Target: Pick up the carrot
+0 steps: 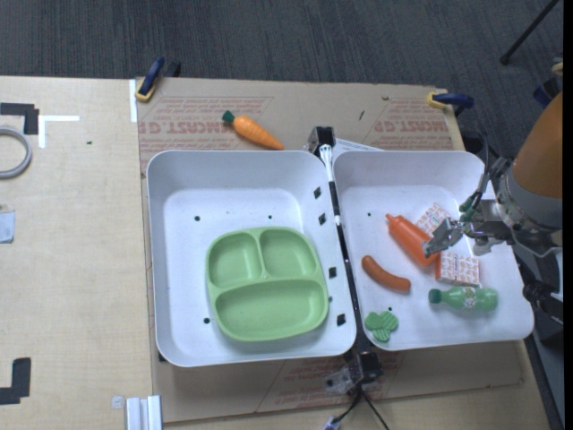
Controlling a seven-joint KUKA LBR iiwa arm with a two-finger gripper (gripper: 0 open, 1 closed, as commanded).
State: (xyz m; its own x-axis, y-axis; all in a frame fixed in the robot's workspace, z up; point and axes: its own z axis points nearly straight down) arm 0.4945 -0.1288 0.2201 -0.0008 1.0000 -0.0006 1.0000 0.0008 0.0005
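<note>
Nearest the camera, at the front of the right-hand bin (421,337), a green toy leaf (382,325) lies beside a small green bottle (464,299) resting on its side. Just behind them sit a reddish-brown sausage (386,273) and an orange-red tube (408,238), with two red-and-white checked packets (457,268) close by. Above this clutter hangs the claw (453,232), its slim fingers apart and gripping nothing, one tip close to the orange-red tube. Alongside, the left-hand bin (175,267) holds a green divided plate (267,282).

Farther back, outside both bins, the carrot (253,130) lies on the brown cardboard (295,110) that covers the tabletop (67,258), its green top pointing left and its tip aimed toward the clip (321,138) where the bins meet. It sits just beyond the far rim of the left bin, well apart from the claw.

Doing this step well likely means lifting clear of the right bin first, then crossing over the dividing rims to the far edge before coming down. Since the carrot lies at a slant, the fingers should probably turn to close across its thick middle rather than along its length. The orange-red tube under the claw looks easy to mistake for the target, and the near bin rim leaves little room for the fingers on that side.
</note>
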